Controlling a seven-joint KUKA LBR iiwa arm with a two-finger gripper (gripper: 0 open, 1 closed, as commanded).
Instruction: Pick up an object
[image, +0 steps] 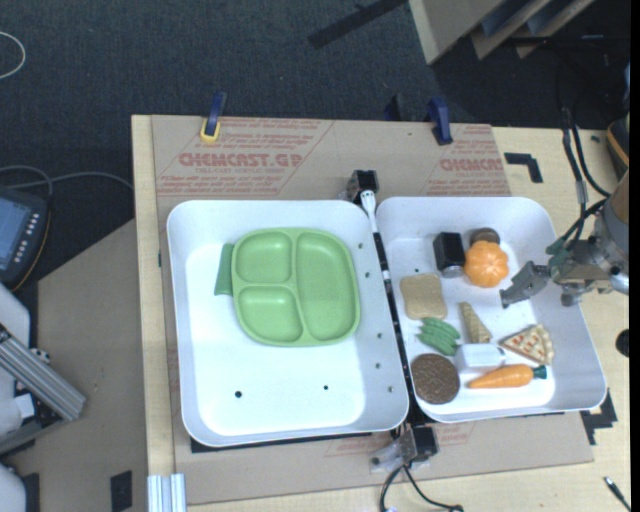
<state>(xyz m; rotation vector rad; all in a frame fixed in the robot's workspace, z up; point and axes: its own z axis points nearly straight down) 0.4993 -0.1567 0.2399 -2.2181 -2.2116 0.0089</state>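
End effector (524, 290): hangs above the right bin's (570, 390) right side, just right of the orange (486, 265); how far open, I cannot tell.
Orange: in the right bin, near its top.
Pizza slice (530, 345): just below the end effector.
Green tray (296, 285): left bin (200, 400).

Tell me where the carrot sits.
The carrot lies near the right bin's front edge, just below the pizza slice, right of the brown cookie.

Right bin (400, 225) holding toy food: orange (486, 265) lying beside black block (448, 250); pizza slice (529, 344), carrot (502, 377), cookie (435, 377), bread (422, 295) lying flat, apart
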